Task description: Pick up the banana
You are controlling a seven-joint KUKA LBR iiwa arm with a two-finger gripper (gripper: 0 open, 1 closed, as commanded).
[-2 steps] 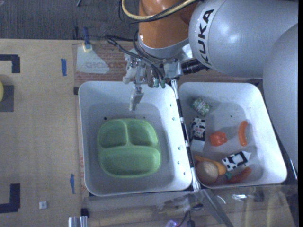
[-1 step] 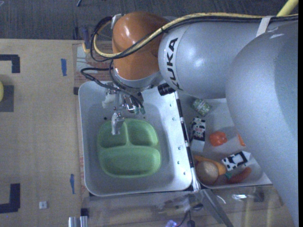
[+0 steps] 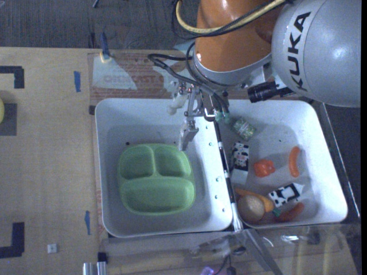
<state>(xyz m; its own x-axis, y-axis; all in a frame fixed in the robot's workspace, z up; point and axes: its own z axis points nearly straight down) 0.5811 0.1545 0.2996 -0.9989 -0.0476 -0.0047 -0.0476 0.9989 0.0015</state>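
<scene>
Status, pick banana: not done, grasp not begun as far as I can judge.

Nearest: right bin point(image 3: 335, 211), near-left corner, tight cluster. Beige round item point(image 3: 251, 209) touches a yellow-orange curved piece point(image 3: 259, 199). That piece is my best guess for the banana, but it's partly hidden and the colour is ambiguous, so low confidence. Red piece point(image 3: 292, 212) and a cow-print block point(image 3: 287, 193) sit just beside it, twd the bin's near edge.

Left bin point(image 3: 109, 171): green divided plate point(image 3: 155, 179) sits mid-bin, nothing on it.

Further back in the right bin: orange lump point(image 3: 264, 168) and orange stick-shaped item point(image 3: 294, 161) mid-bin, apart from each other. Cow-print carton point(image 3: 240, 156) is up against the divider edge. Greenish mesh item point(image 3: 245, 129) is near the far-left corner.

Gripper point(image 3: 189, 128) hangs over the left bin's far-right corner, just beyond the plate's far edge. It's on the wrong side of the divider, well apart from the cluster. Can't tell if it's open or closed; too cluttered w/ cables. No toy visible at it.

Arm point(image 3: 235, 27) looms over the far edge of both bins.

Small yellow blob point(image 3: 1, 111) at the bench's left edge, cut off, can't ID.

Left to do: cross to the right bin, descend on the near-left corner, grip, lift. Risk IMO: neighbours touching the target, so crowded grasp.
</scene>
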